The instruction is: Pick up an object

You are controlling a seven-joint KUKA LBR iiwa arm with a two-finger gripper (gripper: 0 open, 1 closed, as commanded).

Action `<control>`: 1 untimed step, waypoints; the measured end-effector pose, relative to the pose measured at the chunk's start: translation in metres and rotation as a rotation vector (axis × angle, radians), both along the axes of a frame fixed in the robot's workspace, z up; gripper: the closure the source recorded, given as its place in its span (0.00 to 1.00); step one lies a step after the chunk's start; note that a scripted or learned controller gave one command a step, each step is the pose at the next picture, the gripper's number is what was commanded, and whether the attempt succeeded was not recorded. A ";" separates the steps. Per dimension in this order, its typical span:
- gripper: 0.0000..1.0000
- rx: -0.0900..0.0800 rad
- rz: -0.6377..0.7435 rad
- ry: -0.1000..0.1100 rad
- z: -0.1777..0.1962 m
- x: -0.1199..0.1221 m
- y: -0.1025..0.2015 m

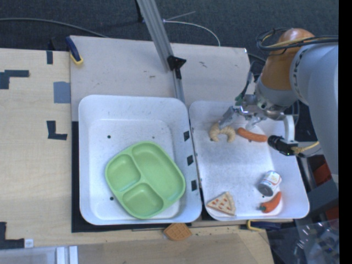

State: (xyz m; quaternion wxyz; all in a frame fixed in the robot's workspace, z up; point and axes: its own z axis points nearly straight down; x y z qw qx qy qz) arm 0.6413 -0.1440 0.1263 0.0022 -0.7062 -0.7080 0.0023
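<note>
My gripper hangs low over the far end of the right bin, reaching in from the right, and my jaws stand spread apart with nothing between them. Just below and to the left of them lies a croissant, pale and curled, and beside it, touching or nearly so, a hot dog sausage stretches toward the right wall of the bin. Whether my fingertips touch the croissant I cannot tell. Nearer the front of the same bin sit a small can on its side, an orange carrot just below it, and a pizza slice in the front left corner. The left bin carries a green divided plate, lying flat. A cookie rests on the counter just in front of the two bins, outside both.
</note>
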 end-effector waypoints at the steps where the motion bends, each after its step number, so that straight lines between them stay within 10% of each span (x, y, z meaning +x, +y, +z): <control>1: 1.00 -0.001 0.002 -0.004 0.013 0.001 0.000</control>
